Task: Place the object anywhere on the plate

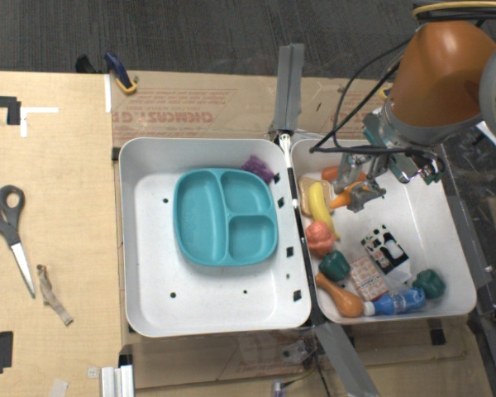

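1. I count two white bins on the surface (58, 222): the left bin (145, 304) holds one teal plate (227, 217) with three compartments, and one small purple item (259, 169) lies just beyond the plate's far right corner, against the bin's far wall.
2. In the right bin (446, 246) I count roughly nine loose things: a banana (318, 203), a reddish ball (319, 235), a dark green piece (334, 265), an orange gourd-shaped toy (341, 296), a blue bottle (398, 302), a second green piece (430, 283), a patterned packet (367, 276), a black-and-white block (384, 249) and an orange carrot-like piece (341, 198).
3. The tool (365, 190) sits over the far part of the right bin, under the arm's orange band (442, 73). I cannot tell how wide its jaws stand, nor whether anything is between them.
4. The carrot-like piece lies just left of the tool, its long axis running left to right, slightly slanted; which end is the tip I cannot make out.
5. The banana lies along the right bin's left wall, long axis running far to near.
6. Between the right bin's clutter and the plate stand the two touching bin walls and a grey bar (289, 89).
7. Off to the left on the surface I see one pair of scissors (12, 230).
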`<state>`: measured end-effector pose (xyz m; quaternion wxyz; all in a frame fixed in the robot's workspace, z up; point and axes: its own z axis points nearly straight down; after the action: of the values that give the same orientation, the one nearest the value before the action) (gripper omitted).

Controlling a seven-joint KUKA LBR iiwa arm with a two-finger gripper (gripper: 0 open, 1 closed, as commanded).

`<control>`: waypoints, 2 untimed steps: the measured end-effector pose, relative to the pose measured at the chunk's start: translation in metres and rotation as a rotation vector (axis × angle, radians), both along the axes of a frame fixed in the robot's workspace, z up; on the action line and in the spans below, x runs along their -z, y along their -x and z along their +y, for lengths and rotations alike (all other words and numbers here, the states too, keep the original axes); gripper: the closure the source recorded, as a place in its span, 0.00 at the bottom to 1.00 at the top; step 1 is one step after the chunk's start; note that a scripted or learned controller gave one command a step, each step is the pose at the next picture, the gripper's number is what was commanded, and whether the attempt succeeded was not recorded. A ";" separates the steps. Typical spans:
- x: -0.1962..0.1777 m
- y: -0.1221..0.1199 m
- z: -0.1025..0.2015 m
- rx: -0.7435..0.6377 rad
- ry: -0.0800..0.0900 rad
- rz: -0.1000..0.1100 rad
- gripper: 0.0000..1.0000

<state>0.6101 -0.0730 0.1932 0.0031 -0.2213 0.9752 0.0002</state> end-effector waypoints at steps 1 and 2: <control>-0.013 0.002 0.062 -0.267 0.000 0.001 1.00; -0.142 0.030 0.007 -0.388 0.001 0.001 1.00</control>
<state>0.5802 -0.0661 0.3348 0.0022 -0.4050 0.9143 0.0005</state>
